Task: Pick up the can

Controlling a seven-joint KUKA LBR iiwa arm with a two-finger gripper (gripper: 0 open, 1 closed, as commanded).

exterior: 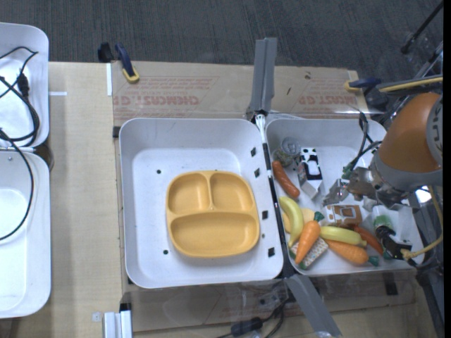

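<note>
The can [346, 213], as far as I can make it out, is the small brown, labelled item lying low in the right bin [318, 124], towards its right side; it is partly covered, so this is my best reading. My gripper [343, 191] hangs right above it, on the far side, and I cannot tell how wide it is set or whether it holds anything. The trouble I foresee is crowding: a yellow banana [341, 234] lies against the can's near edge and a red-orange piece [367, 239] lies just beside it, so closing here could catch a neighbour, or nudge the can away without gripping it. If it lies on its side, its round body might also roll or slip out. Counting what I can see in this bin: one can, two bananas, the second [292, 215] to the left, two carrots [307, 241] [349, 251], one sausage [285, 180], and one black-and-white carton [310, 164]. The left bin [141, 189] holds one yellow divided plate [211, 213].
</note>
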